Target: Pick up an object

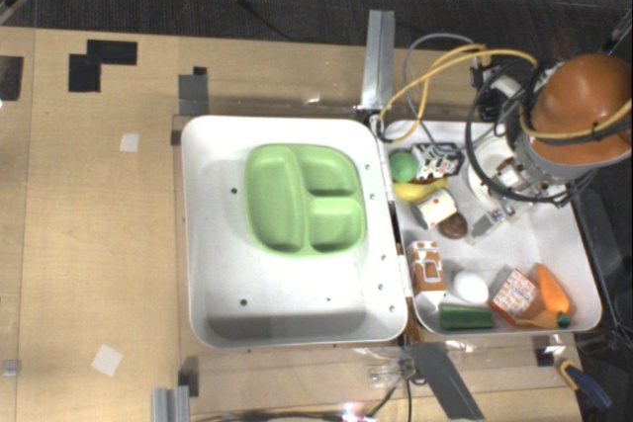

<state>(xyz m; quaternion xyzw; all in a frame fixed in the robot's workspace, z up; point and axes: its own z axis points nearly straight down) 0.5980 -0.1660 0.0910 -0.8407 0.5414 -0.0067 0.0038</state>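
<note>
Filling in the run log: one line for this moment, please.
arm: above right bin | held: nothing seen | green tray: left bin | carrot, white egg: right bin, untouched

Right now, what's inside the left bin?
Inside the left bin lies one green divided tray, open side up, with three compartments that look bare. Whatever may lie on the bin floor beneath the tray is covered.

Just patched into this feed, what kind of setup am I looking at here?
Likely a robot-picking test bench: two white bins, the left bin holding a green divided tray, the right bin holding toy food, with the grey-and-orange arm above it.
</note>
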